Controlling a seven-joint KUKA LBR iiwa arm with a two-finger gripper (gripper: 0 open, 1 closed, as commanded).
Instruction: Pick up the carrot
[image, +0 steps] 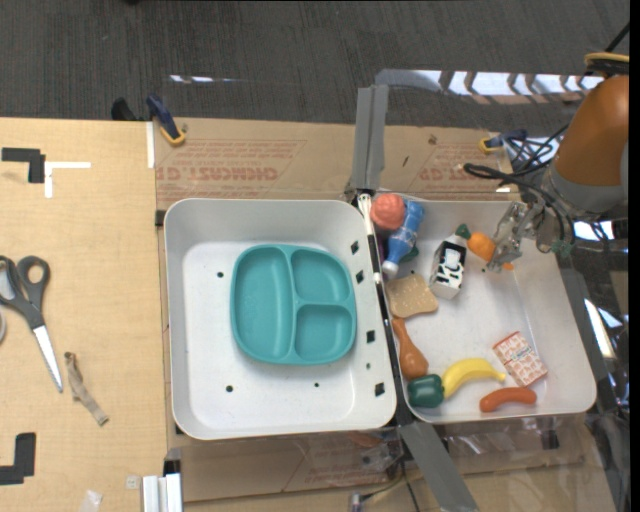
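The gripper (507, 243) hangs over the far right part of the right bin (560, 330), just beside a small orange piece (482, 245), possibly touching it. The carrot (409, 349) lies by the bin's left wall, below a toast slice (411, 296). A teal divided plate (294, 303) sits in the left bin (190, 330).

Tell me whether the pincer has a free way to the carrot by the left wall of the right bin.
Probably yes: the carrot lies uncovered, though toast and green pepper crowd its ends.
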